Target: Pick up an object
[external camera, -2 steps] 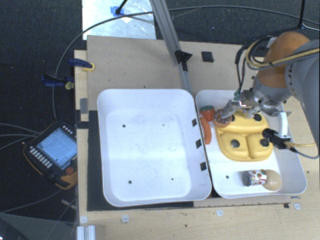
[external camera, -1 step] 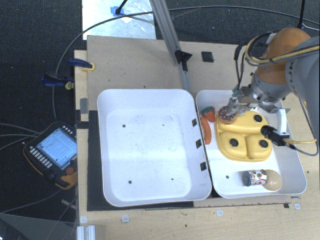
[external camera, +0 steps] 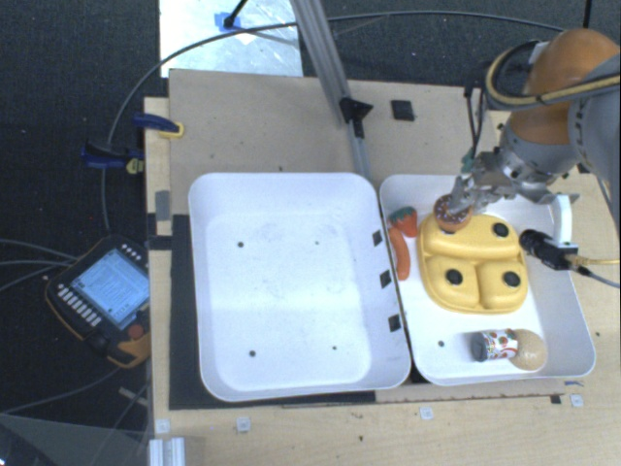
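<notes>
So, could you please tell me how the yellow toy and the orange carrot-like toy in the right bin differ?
The yellow toy is broad, lumpy and dotted with dark spots; the orange toy is slim, elongated and plain. The yellow toy sits mid-bin under the gripper; the orange toy lies along the bin's left wall. Both rest in the right bin.

Two shallow white plastic bins (external camera: 291, 377) look smooth and faintly glossy; the tan tabletop (external camera: 262, 124) looks matt, like fibreboard; the yellow moulded plastic block (external camera: 475, 265) shines softly.
</notes>
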